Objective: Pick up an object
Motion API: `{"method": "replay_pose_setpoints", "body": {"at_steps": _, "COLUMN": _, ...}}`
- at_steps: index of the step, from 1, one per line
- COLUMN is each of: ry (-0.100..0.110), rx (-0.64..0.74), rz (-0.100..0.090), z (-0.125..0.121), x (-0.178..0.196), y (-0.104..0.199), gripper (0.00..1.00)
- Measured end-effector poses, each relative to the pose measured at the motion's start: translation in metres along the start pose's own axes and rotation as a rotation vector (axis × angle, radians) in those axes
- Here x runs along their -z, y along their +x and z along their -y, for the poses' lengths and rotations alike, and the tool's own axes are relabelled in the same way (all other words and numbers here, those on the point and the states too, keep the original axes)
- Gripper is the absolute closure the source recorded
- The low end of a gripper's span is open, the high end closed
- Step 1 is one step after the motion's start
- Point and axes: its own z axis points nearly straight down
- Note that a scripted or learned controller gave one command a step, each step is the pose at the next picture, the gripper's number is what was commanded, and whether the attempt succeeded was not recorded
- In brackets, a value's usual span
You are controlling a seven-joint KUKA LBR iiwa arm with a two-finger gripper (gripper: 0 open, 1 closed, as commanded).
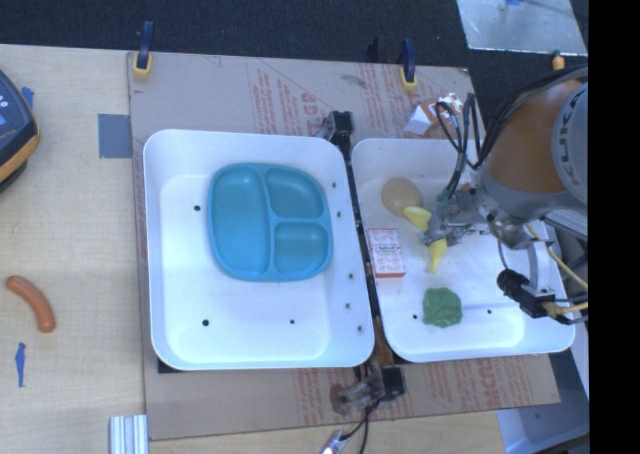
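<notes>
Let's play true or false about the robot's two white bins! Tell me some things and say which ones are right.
1. The blue divided plate lies in the left bin. True.
2. The green lump sits on the blue plate. False: it lies in the right bin.
3. The gripper is over the right bin, by the yellow piece. True.
4. The sausage is inside a bin. False: it lies on the bench, left of both bins.
5. The small red-and-white packet lies in the right bin. True.
</notes>
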Motion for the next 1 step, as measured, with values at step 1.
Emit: {"method": "replay_pose_setpoints", "body": {"at_steps": 1, "ry": 0.006, "rx": -0.003, "rz": -0.003, "z": -0.018, "x": 0.086, "y": 0.0785, "gripper": 1.0}}
